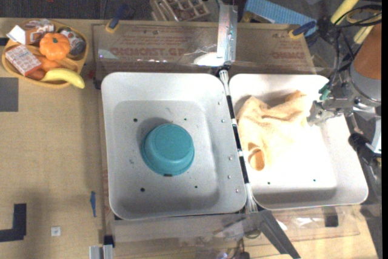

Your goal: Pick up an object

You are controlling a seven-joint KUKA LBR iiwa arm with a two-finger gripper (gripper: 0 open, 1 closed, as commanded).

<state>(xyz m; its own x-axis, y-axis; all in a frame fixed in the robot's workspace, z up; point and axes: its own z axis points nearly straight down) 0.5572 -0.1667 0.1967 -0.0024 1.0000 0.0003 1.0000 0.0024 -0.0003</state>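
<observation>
Looking down from the camera view, two white bins are sitting side by side on the desk (54,148). The left bin (121,100) is holding a teal bowl (168,149), lying upside down near its centre. The right bin (345,185) is holding a crumpled tan cloth (273,115), spreading from the bin's centre toward ten o'clock, with one fold drooping toward the divider at about eight o'clock.

The arm is reaching in from three o'clock, and its end effector (320,111) is hovering at the right bin's two o'clock edge, just beside the cloth's right end — whether it is spread or closed I cannot tell, and nothing is visibly held.

Judging by its folds, the cloth is looking soft, light and limp; it will likely be sagging and bunching when lifted, so pinching a raised ridge near its bulky middle seems safest. The bowl is looking rigid and smooth — probably slippery on its domed base, best taken at the rim.

A fruit basket (42,54) is resting at ten o'clock on the desk.
</observation>
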